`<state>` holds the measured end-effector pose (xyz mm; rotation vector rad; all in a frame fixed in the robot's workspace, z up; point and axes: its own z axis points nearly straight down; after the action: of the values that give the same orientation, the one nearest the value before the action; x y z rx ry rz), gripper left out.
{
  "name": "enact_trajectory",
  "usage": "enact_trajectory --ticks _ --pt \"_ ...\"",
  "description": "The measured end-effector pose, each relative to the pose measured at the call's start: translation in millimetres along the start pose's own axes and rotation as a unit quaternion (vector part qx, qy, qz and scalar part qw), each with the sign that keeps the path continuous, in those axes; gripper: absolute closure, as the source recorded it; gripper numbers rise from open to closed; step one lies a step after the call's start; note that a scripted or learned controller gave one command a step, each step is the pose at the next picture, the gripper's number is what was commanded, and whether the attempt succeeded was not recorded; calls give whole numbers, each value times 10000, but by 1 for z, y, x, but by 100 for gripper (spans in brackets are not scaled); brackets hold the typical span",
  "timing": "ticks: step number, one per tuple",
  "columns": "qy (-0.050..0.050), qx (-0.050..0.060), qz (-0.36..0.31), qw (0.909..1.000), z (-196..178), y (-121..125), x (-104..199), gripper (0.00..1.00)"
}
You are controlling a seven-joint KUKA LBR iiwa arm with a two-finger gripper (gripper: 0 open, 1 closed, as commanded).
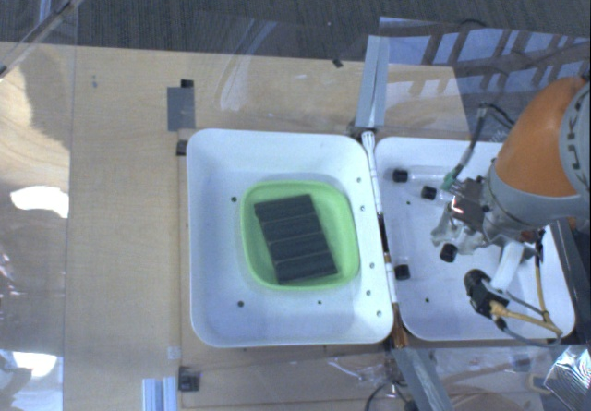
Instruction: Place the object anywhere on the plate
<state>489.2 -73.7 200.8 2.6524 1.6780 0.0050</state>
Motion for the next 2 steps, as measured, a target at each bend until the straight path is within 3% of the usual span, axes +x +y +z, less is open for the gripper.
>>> enact_trajectory --ticks 1,2 --pt "5 11 -607 9982 17 -15 99 100" --pt "5 9 -608 9981 17 -15 99 0"
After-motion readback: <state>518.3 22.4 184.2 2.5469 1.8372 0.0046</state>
